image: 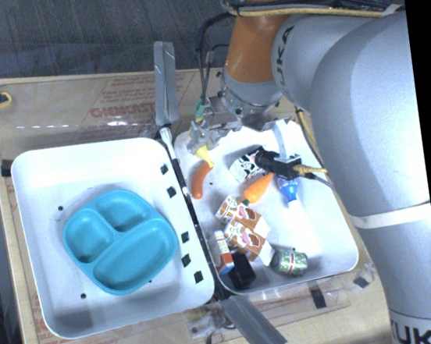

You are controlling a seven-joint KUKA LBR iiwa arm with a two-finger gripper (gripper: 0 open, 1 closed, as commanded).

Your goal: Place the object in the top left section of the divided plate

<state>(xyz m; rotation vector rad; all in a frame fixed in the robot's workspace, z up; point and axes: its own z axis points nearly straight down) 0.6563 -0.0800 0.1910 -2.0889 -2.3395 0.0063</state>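
Blue plate: you have the divided plate (122,249) sitting in the left bin (35,175), well apart from the gripper (204,133), across the wall between the bins.
Gripper: it hangs low over the far corner of the right bin (332,250); you cannot tell from this slant how it is set, and nothing shows gripped in it.
Likely object: a yellow piece (203,158) lies just under the gripper, with an orange sausage-shaped toy (198,180) just beyond it toward the near side. Which one is meant, you cannot tell.
Clutter: an orange carrot-like toy (256,189), patterned cartons (240,223) and a small can (289,260) lie farther off in the same bin.
Risk, grasp: the yellow piece and the sausage sit nearly touching, so a descent could nudge one, or close on both.
Risk, wall: both lie close to the bin's wall, which could block one side of the grasp.
Risk, placement: the target section is small, so a release off centre could land the object in a neighbouring section.
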